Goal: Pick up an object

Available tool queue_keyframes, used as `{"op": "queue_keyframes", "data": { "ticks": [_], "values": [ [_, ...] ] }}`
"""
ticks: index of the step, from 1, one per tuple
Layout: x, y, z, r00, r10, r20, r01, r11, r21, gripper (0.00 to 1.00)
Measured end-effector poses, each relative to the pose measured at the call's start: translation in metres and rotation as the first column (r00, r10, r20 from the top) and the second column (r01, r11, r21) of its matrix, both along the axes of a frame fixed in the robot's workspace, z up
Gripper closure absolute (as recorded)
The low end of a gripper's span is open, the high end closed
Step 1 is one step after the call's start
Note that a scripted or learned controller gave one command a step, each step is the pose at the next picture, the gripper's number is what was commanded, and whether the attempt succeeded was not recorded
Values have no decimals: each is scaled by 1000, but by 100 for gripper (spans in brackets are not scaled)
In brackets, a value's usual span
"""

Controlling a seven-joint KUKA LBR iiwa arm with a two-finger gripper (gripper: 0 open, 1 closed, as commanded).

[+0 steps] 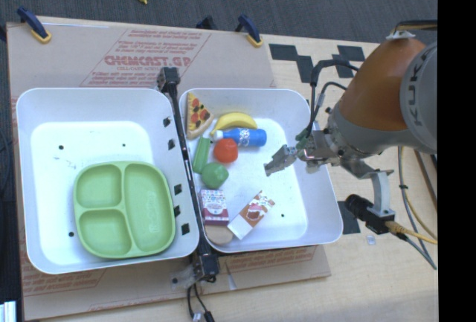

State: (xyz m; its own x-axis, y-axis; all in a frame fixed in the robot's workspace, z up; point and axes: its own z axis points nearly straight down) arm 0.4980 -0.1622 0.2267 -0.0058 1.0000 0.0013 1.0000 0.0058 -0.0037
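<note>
Item: single-arm pick, state at this moment. Entries run left to right.

1. Left bin [30,187], on the worktop [297,64], well to the left of the jaws. Holds one green divided plate [124,209] with three compartments, lying flat.

2. Right bin [297,101], the one the jaws hang over. Contents, all left of the jaws and apart from them:
- pizza slice [196,114], against the far-left wall;
- green vegetable pieces [207,164], one long and one rounded, close to the divider;
- red carton [213,207] and, just beside it, a tilted brown-and-white packet [252,214], both lower left of the jaws;
- tan round piece [217,236] at the near wall, partly under the packet;
- red tomato [226,151], touching the bottle;
- banana [236,120], upper left of the jaws;
- blue-and-white bottle [244,137], lying on its side, the nearest of the cluster.

3. Jaws [280,161]: dark, low over the bin floor's bare right part. Whether spread or pressed together cannot be told at this size. Nothing is seen between them.

4. Arm [387,97]: orange band and grey body right of the jaws.

Progress, judged: no object lifted; every candidate lies in the bin. Remaining: reach a target, close, raise.
</note>
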Motion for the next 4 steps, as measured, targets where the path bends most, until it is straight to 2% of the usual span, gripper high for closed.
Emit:
{"op": "queue_keyframes", "data": {
  "ticks": [2, 3, 4],
  "values": [
    [0, 0, 0, 1000, 0, 0, 0, 1000, 0, 0],
    [-21, 116, 78, 1000, 2, 4, -2, 1000, -1, 0],
    [-21, 115, 78, 1000, 0, 3, 0, 1000, -2, 0]
  ]
}}
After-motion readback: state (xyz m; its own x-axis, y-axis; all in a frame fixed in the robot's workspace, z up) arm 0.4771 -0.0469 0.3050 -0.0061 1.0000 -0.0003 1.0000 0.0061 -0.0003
